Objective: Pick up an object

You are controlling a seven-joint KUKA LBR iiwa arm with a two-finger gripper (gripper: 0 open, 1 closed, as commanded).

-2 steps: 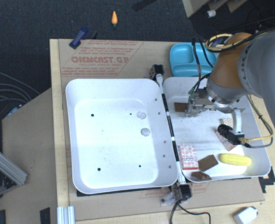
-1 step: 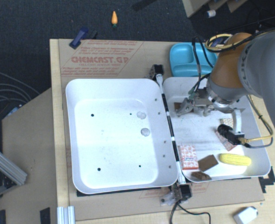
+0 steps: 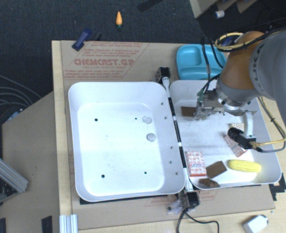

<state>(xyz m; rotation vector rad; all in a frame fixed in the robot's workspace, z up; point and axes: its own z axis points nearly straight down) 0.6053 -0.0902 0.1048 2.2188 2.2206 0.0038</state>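
Observation:
My gripper (image 3: 201,111) is down in the far left part of the right bin (image 3: 208,139), its tip right beside a small brown block (image 3: 187,111) by the bin's left wall. Whether it touches the block is unclear. Nearer the front of this bin lie a red-and-white patterned packet (image 3: 195,162), a brown bar (image 3: 216,169), a dark brown piece (image 3: 208,182) and a yellow corn-like thing (image 3: 244,166). A pinkish packet (image 3: 235,147) lies at the right, partly covered by the robot's own parts.
The left bin (image 3: 109,149) holds two small pale round things (image 3: 147,120) (image 3: 151,138). A blue tray (image 3: 194,62) stands behind the right bin. The grey and orange arm (image 3: 249,72) overhangs the right bin's far right corner.

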